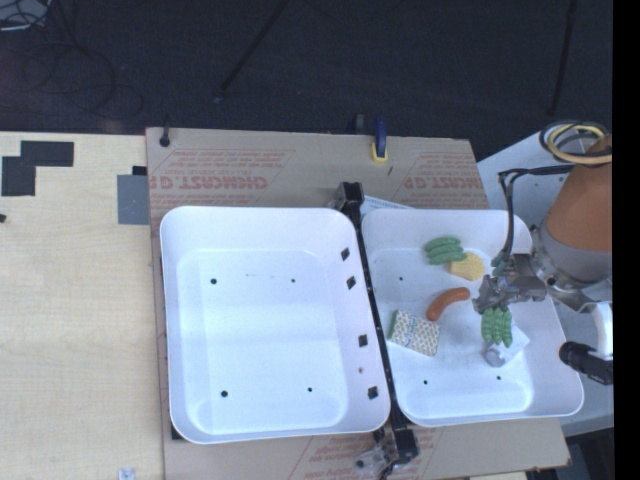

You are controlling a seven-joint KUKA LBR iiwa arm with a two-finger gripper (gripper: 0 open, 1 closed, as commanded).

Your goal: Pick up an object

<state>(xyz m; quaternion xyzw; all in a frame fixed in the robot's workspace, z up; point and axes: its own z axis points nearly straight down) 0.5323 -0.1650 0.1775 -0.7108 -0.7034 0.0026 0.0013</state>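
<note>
My gripper (495, 340) reaches into the right bin (560, 403) from the right, at that bin's right middle. A green bumpy object (497, 326) sits between its fingers, and a grey fingertip (495, 357) shows just below it. The gripper is shut on this green object. Left of it lie an orange sausage (448, 302) and a patterned square packet (415, 333). Further back are a green pea pod (442, 249) and a small yellow piece (467, 266).
The left bin (175, 268) stands beside the right one, with a black clip-lined divider (362, 298) between them. Both rest on a cardboard sheet (260, 173). Cables and the arm's grey body (580, 218) crowd the right edge.
</note>
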